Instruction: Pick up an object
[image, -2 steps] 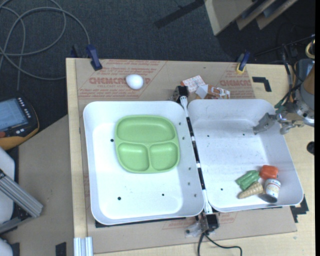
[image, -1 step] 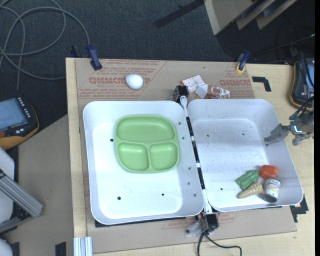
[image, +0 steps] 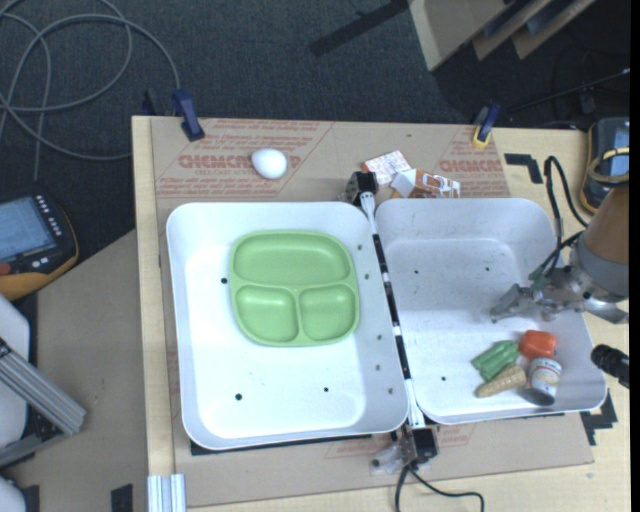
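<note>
Green pod lies slanting up-right; tool hangs near, grip state unclear.

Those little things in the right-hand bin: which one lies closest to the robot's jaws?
The orange piece is closest, lying just below the gripper. The green piece, tan piece and small jar lie further toward the right bin's front edge.

Grey arm, orange band, dark cable, metal jaws.
</note>
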